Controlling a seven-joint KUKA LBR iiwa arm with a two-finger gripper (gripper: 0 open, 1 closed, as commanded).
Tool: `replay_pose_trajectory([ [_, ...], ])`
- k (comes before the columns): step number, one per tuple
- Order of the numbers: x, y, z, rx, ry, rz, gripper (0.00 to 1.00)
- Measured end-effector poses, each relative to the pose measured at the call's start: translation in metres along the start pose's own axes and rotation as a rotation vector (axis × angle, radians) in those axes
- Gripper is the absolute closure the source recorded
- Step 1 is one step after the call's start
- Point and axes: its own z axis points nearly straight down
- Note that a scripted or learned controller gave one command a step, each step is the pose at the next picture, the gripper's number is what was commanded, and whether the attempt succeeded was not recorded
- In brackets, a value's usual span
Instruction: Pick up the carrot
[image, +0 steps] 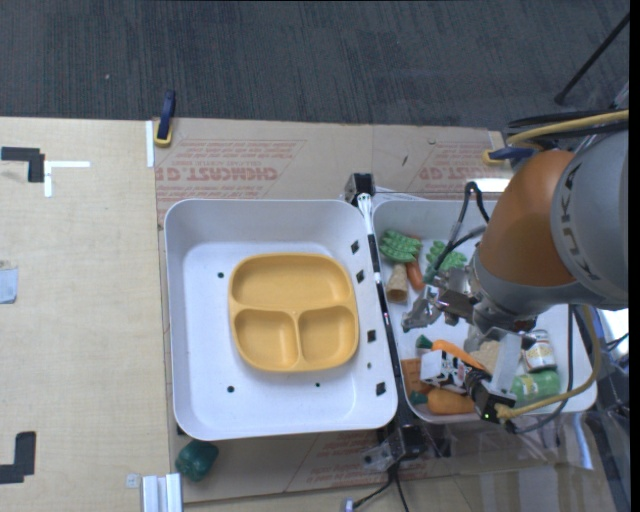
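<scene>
The long orange plastic carrot lies at the near edge of the right-hand white bin, flat on the floor of the bin and pressed among other play food, which I judge is simply where it fell when the toys were tipped in. Just above the carrot I see a small white-and-red packet and a thin orange strip; whether that strip is a second carrot I cannot say. Further above the carrot sit a tan bread-like piece, a knobbly green vegetable toy and a leafy green one. To the right of the carrot a green bottle-shaped toy lies by the bin wall. The two-finger gripper hangs above the carrot, over the middle of the clutter, apart from it; my guess is the arm is placed to descend. I cannot tell how far its fingers are parted, and I see nothing between them. Well left of the carrot, the yellow three-compartment plate rests in the left-hand white bin.
</scene>
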Motion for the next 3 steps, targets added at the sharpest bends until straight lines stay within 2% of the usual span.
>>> replay_pose_trajectory([
  [1, -0.03, 0.012, 0.0, -0.002, 0.0, 0.046, 0.0],
  [2, -0.08, 0.037, 0.095, -0.02, 0.005, 0.063, 0.0],
  [3, -0.109, 0.046, 0.095, -0.012, 0.004, -0.126, 0.0],
])
